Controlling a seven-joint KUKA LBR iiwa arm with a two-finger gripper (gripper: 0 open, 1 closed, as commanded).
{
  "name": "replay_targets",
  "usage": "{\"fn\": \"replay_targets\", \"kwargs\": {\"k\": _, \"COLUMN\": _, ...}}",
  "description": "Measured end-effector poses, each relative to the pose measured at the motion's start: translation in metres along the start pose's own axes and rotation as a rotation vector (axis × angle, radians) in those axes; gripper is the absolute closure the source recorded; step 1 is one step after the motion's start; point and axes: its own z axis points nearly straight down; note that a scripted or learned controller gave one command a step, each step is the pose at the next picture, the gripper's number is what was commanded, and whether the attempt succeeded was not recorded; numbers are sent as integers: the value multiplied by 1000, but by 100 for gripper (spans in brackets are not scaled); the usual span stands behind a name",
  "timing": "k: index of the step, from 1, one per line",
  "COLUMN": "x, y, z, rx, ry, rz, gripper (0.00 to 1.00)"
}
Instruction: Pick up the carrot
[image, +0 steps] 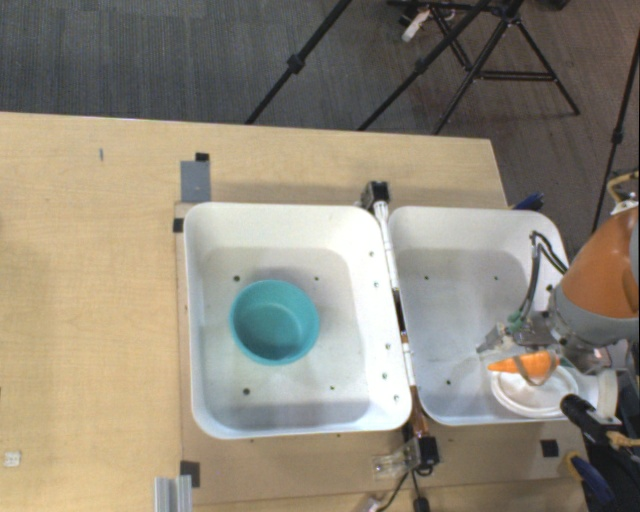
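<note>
The orange carrot (527, 365) lies at the front right corner of the right bin (450, 300), resting on a small white dish (530, 395). My gripper (522, 345) hangs directly over the carrot, very close to it or touching it. The grey wrist with its orange band (600, 280) comes in from the right and hides the carrot's far end and the bin's right wall.
A teal bowl (275, 320) sits in the middle of the left bin (210, 300). A ridge with clips (392, 290) divides the two bins. Dark cables (540, 255) hang from the wrist over the right bin. Tripod legs (470, 60) stand on the floor behind the bench.
</note>
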Motion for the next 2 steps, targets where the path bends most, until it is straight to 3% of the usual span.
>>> {"fn": "replay_targets", "kwargs": {"k": 1, "x": -14, "y": 1, "z": 0, "rx": 0, "ry": 3, "rz": -70, "gripper": 0}}
{"fn": "replay_targets", "kwargs": {"k": 2, "x": -10, "y": 0, "z": 0, "rx": 1, "ry": 0, "rz": -7, "gripper": 0}}
